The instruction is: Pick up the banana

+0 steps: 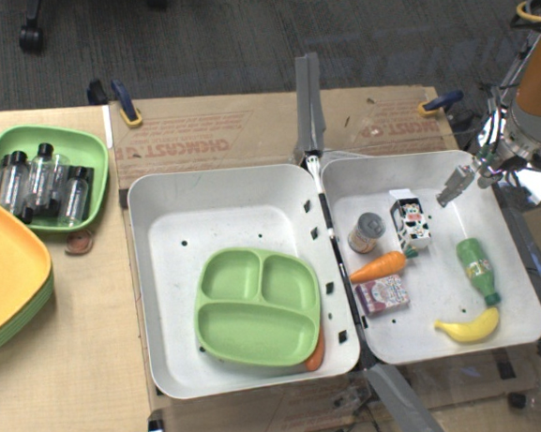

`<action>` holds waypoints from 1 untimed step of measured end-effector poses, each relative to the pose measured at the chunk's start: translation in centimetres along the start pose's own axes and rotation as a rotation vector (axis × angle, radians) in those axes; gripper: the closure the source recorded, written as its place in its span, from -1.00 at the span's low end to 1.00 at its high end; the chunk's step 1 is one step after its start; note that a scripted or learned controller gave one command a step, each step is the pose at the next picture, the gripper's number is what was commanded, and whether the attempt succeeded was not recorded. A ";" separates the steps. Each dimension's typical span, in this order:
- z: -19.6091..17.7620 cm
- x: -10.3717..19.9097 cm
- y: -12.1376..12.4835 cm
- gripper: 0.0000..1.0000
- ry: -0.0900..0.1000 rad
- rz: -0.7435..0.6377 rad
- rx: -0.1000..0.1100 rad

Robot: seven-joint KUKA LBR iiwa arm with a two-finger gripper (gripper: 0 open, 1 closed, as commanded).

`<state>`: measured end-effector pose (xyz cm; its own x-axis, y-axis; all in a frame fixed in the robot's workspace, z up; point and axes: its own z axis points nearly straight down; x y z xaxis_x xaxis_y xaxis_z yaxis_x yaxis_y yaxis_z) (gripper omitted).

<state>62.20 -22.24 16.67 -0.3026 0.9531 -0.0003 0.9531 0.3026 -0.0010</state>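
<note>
Whether the jaws are open or closed cannot be told; the gripper [456,186] hangs over the right bin's [516,330] upper right edge with nothing visibly in it. The banana [469,327], yellow, curved and smooth, lies well apart at the bin's lower right, just below a green bottle [478,270].

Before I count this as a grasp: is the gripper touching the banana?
Apart. The camera view shows the gripper near the right bin's far edge, while the banana lies at the near edge, with the green bottle between.
</note>
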 end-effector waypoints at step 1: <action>6.0 0.2 -0.6 -1.00 -0.003 -0.306 -0.004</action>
<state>61.59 -22.25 10.71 -0.5756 0.8178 -0.0033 0.8178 0.5756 0.0027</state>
